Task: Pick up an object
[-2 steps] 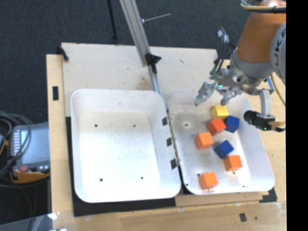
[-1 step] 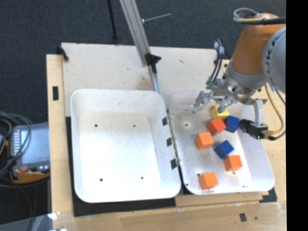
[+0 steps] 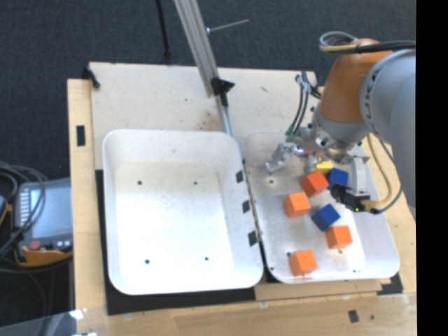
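Observation:
Several small blocks lie in the right bin (image 3: 371, 261): an orange cube (image 3: 315, 183), an orange cube (image 3: 297, 204), a blue cube (image 3: 325, 216), an orange cube (image 3: 339, 236) and an orange cube (image 3: 303, 262) near the front. A blue block (image 3: 338, 176) and a small yellow piece (image 3: 323, 165) sit right under the wrist. My gripper (image 3: 278, 159) hangs over the bin's back left part, left of the blocks and apart from them. I see no block in it.
The left bin (image 3: 115, 145) stands beside the right one, with only specks on its floor. A slanted metal pole (image 3: 199, 40) rises behind the bins. Cables (image 3: 371, 201) hang off the wrist over the right bin's right side.

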`<state>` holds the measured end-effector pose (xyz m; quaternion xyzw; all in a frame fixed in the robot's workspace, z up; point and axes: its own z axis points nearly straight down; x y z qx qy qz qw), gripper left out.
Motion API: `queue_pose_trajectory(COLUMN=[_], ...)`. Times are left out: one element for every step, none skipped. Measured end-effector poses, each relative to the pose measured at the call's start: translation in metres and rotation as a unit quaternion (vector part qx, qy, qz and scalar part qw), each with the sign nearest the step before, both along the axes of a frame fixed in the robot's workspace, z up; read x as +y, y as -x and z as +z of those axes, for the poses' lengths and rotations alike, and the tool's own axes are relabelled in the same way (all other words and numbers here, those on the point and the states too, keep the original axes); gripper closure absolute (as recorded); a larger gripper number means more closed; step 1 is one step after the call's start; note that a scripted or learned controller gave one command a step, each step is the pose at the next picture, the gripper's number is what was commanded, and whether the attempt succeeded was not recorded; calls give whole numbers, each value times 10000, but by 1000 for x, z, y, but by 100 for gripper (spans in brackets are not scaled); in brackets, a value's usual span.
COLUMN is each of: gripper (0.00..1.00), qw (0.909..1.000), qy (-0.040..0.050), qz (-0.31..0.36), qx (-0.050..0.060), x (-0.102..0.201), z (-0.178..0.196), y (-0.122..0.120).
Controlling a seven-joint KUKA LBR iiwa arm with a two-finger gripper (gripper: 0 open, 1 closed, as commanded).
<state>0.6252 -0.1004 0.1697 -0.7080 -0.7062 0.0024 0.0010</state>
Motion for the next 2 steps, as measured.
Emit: queue_pose_trajectory(gripper=[0,100], qw=[10000,10000], qy=[4,-8], qz=[-5,-27], qx=[-6,-45], x=[-12,-11], z=[-51,-36], y=[-3,-5])
